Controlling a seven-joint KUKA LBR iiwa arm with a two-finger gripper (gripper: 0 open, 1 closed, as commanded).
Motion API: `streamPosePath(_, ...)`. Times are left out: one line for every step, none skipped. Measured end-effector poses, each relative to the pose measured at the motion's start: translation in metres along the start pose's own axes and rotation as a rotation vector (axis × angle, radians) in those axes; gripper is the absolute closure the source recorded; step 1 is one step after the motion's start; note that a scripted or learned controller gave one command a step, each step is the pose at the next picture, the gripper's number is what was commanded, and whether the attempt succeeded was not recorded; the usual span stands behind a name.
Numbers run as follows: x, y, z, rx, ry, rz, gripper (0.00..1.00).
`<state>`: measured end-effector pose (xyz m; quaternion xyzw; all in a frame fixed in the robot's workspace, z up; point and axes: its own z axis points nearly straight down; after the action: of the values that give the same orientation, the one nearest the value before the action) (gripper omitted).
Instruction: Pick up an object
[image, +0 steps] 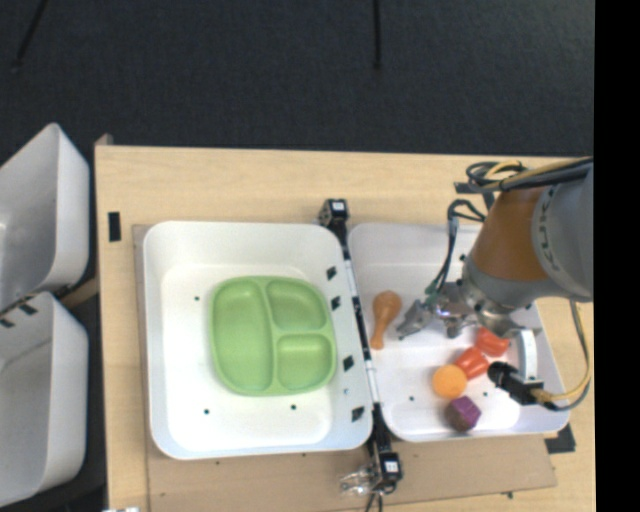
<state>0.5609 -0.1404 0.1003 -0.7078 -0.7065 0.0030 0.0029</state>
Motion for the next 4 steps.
streamPosePath(0.0,0.002,-0.011,-0.002,0.002,0.006,1.0)
streamPosePath(0.008,0.002,-0.066,-0.01,0.0,-0.005,1.0)
streamPosePath(0.001,0.006,-0.108,-0.01,-0.001,-0.004,1.0)
streamPosePath(0.004,-0.001,-0.162,-0.011,-0.001,-0.006,1.0)
